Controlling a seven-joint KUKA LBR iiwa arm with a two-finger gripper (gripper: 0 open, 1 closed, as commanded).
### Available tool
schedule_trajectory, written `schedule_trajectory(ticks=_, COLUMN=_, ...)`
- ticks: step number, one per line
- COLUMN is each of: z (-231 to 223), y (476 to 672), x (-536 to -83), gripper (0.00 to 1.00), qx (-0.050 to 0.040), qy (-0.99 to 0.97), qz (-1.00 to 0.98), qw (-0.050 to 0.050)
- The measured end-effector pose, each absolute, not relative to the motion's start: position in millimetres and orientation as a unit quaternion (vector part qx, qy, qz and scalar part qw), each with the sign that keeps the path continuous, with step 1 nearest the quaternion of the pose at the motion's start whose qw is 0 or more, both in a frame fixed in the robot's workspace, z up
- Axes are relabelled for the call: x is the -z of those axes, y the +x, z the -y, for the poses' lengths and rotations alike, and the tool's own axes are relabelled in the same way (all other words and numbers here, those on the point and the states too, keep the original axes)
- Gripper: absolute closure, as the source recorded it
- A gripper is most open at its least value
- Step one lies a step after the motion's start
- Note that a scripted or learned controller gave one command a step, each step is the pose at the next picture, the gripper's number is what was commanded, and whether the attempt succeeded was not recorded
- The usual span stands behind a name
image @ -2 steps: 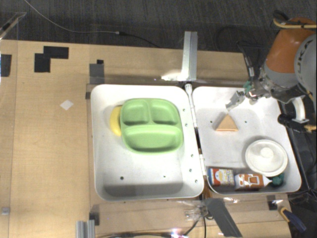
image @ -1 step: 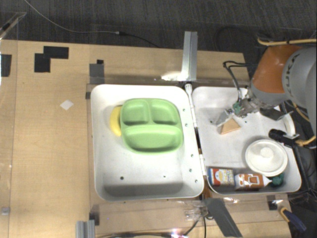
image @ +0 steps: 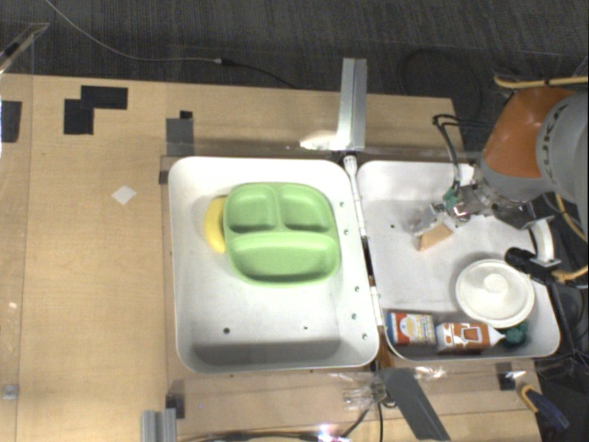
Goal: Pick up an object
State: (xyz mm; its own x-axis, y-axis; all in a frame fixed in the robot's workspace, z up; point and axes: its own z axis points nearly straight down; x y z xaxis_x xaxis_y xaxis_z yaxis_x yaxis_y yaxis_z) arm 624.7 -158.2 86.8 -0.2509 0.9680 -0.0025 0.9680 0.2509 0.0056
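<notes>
Open bin floor (image: 405, 274) lies left of the fingers (image: 457, 201); a white bowl (image: 495, 291) and carton (image: 444, 331) crowd the space below.

I watch through one fixed camera above the pale wooden bench (image: 83, 274), looking down at a slant. Both shallow white plastic bins (image: 198, 339) fit in frame; the grey arm (image: 552, 145) enters from the right.

Pale wooden tabletop (image: 92, 274) bearing black tape marks (image: 92, 107) at upper left. Beyond its far edge, dark ribbed flooring (image: 276, 17) crossed by a thin cable (image: 138, 56). A metal bracket (image: 353, 104) stands at centre.
</notes>
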Motion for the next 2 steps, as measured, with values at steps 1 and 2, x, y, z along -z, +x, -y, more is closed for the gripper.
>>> schedule_trajectory(ticks=1, z=157.9, y=627.4, x=-99.8, gripper=1.0, qx=-0.0034, qy=0.611, qz=-0.792, qw=0.007)
schedule_trajectory(ticks=2, z=55.0, y=643.7, x=-187.4, gripper=1.0, qx=-0.0027, qy=0.628, qz=-0.779, qw=0.003)
